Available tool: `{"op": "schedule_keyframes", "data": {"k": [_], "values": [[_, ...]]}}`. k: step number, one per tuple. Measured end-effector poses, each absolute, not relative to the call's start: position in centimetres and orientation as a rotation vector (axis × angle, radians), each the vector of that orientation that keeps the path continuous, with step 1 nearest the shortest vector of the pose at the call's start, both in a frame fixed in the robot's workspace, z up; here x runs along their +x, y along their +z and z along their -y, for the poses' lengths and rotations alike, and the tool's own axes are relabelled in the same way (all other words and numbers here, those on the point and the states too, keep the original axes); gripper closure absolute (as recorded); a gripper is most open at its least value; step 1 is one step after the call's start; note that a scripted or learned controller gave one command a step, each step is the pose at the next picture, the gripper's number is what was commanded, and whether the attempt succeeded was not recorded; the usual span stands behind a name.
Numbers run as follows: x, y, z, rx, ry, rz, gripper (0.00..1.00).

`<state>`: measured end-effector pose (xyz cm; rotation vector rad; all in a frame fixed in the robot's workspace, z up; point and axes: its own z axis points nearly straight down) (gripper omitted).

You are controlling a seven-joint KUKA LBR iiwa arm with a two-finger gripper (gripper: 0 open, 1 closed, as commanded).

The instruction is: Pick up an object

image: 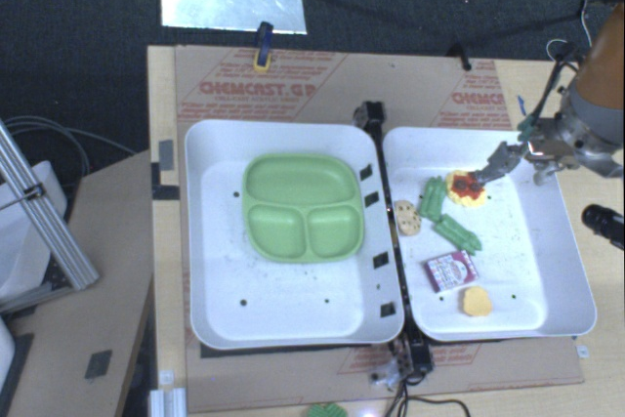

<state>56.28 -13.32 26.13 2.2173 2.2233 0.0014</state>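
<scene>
While the grey arm slants down, its gripper touches a lumpy yellow-and-red toy; finger state unclear.

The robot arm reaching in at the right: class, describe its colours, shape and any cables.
The arm is grey and rounded, with an orange band above the wrist. Thin cables loop beside it. Its tool is slim, grey and tapering, with dark tips.

1 fixed camera looks down at a slant from above the bench, far enough back to take in both bins, the left bin and right bin, whole. The arm enters from the view's right edge.
</scene>
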Motion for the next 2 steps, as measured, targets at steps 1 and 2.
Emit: {"op": "schedule_keyframes", "data": {"k": [1, 2], "values": [[64.5, 24.7, 16.9, 2.209, 0.007, -2.223, 0.0], [64.9, 8.5, 16.2, 2.217, -0.004, -2.233, 0.0]]}}
